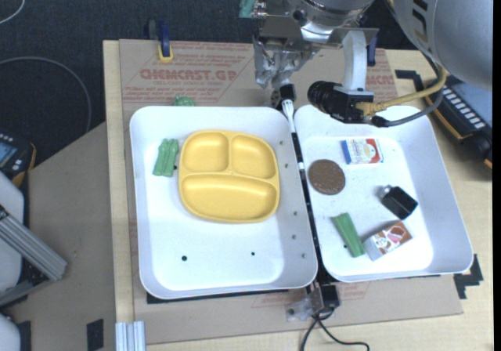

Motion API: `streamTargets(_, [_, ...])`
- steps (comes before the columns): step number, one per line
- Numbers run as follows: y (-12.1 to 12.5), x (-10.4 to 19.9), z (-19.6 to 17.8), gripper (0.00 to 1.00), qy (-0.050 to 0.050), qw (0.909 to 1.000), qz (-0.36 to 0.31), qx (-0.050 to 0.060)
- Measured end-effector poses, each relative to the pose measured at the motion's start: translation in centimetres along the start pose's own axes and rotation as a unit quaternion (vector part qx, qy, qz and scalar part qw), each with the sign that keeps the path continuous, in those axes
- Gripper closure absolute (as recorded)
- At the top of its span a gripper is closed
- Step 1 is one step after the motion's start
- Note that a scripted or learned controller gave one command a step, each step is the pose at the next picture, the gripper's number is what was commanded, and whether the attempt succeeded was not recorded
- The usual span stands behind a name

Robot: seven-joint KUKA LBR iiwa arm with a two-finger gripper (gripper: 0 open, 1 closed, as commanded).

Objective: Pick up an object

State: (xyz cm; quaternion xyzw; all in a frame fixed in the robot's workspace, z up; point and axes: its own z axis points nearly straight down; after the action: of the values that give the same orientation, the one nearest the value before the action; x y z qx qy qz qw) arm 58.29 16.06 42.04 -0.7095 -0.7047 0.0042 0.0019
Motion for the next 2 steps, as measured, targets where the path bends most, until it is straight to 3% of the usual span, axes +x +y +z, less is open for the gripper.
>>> streamTargets(1, [-3.2, -5.8, 4.7, 1.0, 0.001, 1.0, 0.0, 0.0])
streamTargets(2, [-5.1, -11.2, 12.3, 1.0, 0.001, 1.0, 0.0, 0.001])
